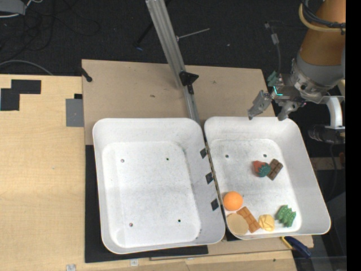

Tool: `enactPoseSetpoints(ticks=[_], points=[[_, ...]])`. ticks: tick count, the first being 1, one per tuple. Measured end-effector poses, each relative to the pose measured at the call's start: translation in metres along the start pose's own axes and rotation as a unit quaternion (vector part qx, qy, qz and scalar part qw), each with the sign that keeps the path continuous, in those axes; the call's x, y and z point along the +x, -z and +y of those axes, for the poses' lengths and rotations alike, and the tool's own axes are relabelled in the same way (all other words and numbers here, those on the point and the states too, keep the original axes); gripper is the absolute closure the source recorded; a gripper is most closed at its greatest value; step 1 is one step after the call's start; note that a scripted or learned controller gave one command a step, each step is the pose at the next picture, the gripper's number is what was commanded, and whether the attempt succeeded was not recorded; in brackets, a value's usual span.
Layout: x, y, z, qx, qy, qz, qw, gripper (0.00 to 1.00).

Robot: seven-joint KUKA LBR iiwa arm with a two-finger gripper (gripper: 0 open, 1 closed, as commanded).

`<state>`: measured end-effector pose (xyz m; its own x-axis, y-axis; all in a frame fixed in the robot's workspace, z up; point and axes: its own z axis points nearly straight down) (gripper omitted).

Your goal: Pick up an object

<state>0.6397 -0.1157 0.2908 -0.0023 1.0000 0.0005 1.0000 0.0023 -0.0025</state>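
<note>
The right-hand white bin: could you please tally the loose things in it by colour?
Orange: 2, a round orange ball and an orange-brown stick
Green: 2, a green knobbly toy and a teal lump
Red: 1
Brown: 1, a dark block
Tan: 1, a flat disc
Yellow: 1
Total: 8

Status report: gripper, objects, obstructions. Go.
Gripper open, above right bin's far rim, holding nothing. Orange ball, green toy and other pieces untouched in right bin. No obstruction seen.
</note>
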Motion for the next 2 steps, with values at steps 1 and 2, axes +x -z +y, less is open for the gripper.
enactPoseSetpoints(ticks=[1, 2], points=[[0.0, 0.0, 0.0, 0.0, 0.0, 0.0, 1.0, 0.0], [-0.007, -0.058, 0.005, 0.003, -0.001, 0.0, 1.0, 0.0]])
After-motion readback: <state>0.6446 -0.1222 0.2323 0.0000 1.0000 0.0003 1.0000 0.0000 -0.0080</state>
